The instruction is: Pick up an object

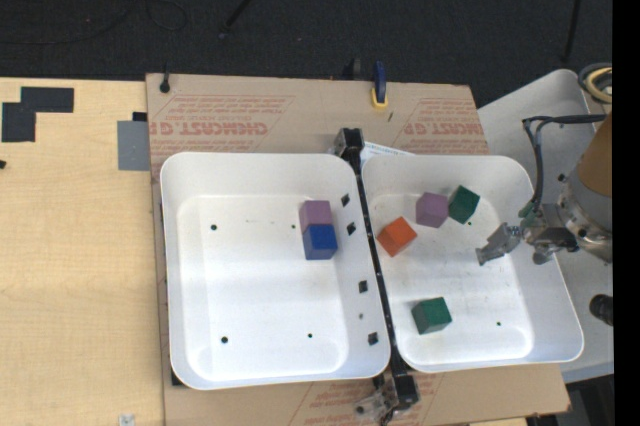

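Gripper (520,249) low over the right side of the right bin (560,334), fingers spread apart, nothing between them, well apart from every cube

Nearest candidates for picking: upper green cube (463,204) and purple cube (432,209), touching or nearly so, toward the bin's far side. Likely trouble there: no room for a finger between the pair, so a risk of closing on both, or of nudging one away and coming up with neither. Also possible: shutting on air if lowered where it hangs now, over bare floor.

Safer picks, by the look of it: orange cube (397,236) near the black divider (362,254), turned at an angle, so prone to twisting out of a square grasp; lower green cube (432,315), alone with space all round.

Further out, in the left bin (185,314): pale purple cube (315,213) touching blue cube (320,241), across the divider and a long reach
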Controlling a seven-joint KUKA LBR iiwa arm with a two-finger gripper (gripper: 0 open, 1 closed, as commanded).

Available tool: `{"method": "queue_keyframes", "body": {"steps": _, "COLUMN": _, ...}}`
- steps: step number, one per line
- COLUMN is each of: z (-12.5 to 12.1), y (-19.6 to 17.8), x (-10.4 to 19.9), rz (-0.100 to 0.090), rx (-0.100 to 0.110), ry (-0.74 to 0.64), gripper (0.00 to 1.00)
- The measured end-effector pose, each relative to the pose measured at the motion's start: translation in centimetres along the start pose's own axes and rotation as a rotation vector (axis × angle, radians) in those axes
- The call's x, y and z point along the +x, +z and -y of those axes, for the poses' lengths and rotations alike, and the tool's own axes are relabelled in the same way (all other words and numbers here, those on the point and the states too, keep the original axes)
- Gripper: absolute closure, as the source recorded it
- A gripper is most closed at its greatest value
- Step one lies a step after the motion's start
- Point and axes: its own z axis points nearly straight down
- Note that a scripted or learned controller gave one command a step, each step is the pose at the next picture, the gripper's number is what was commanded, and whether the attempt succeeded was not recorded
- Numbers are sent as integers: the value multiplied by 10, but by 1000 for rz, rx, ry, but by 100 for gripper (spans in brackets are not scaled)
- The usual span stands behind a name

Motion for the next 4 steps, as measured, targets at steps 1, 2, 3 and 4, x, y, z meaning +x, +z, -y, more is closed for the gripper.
{"method": "queue_keyframes", "body": {"steps": 1, "z": -65, "y": 108, "x": 90, "rz": -5, "rx": 6, "ry": -10, "gripper": 0}}
{"method": "queue_keyframes", "body": {"steps": 2, "z": -134, "y": 120, "x": 98, "rz": 0, "rx": 13, "ry": 0, "gripper": 0}}
{"method": "queue_keyframes", "body": {"steps": 3, "z": -131, "y": 111, "x": 97, "rz": -1, "rx": 18, "ry": -1, "gripper": 100}}
{"method": "queue_keyframes", "body": {"steps": 4, "z": -132, "y": 105, "x": 100, "rz": -1, "rx": 10, "ry": 0, "gripper": 100}}
